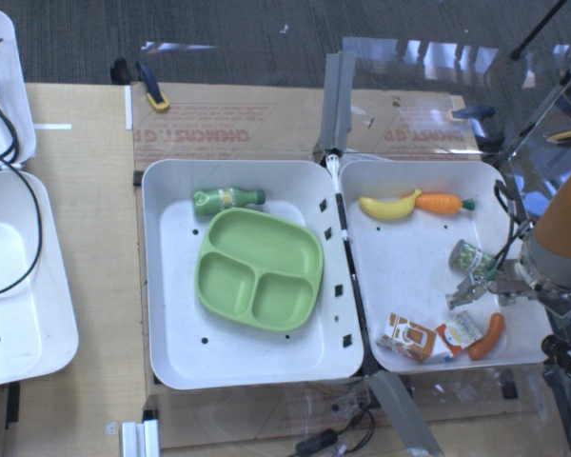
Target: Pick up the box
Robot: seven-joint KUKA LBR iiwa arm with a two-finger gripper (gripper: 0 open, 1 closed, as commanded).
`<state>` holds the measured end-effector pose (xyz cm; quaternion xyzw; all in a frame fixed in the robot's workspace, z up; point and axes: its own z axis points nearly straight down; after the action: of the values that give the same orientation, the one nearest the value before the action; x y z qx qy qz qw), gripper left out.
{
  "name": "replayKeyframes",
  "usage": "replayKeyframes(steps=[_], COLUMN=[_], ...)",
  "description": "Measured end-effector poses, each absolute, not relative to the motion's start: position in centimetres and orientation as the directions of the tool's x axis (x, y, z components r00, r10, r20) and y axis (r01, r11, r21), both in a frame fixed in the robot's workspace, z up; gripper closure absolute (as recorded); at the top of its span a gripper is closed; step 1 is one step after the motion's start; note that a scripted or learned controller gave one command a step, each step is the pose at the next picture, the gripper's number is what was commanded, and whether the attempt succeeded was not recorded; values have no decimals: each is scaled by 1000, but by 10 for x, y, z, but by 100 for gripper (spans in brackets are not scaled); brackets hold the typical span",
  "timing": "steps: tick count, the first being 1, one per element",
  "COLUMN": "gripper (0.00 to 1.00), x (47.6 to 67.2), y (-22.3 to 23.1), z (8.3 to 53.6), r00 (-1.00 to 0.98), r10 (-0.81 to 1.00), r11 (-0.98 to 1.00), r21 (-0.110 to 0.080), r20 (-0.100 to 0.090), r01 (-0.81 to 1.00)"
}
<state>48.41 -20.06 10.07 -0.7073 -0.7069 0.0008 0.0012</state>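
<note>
Camera view: box (406, 337), near edge of right bin (409, 260); gripper (478, 284) just right, fingers apart, holding nothing.

A light wooden bench (76, 112) carries two shallow white plastic bins side by side, the left bin (162, 284) touching the right bin (362, 184). Behind them lies flattened brown cardboard (228, 127), with what may be a yellow-handled tool (152, 91) on it.

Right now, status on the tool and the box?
Tool over right bin, holding nothing visible. Box flat at bin's near edge, untouched. Packet and sausage crowd its right.
</note>
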Motion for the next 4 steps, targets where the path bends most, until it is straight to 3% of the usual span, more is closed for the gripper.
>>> replayKeyframes(steps=[1,2,3,4], gripper=[0,100,0,0], x=[477,478,477,477], y=[-167,-168,-168,-159], z=[91,100,100,91], r00=[-140,-136,-136,-253], r10=[990,991,991,967], r11=[140,136,136,253], r21=[-2,0,-1,-2], r20=[1,0,0,1], r01=[990,991,991,967])
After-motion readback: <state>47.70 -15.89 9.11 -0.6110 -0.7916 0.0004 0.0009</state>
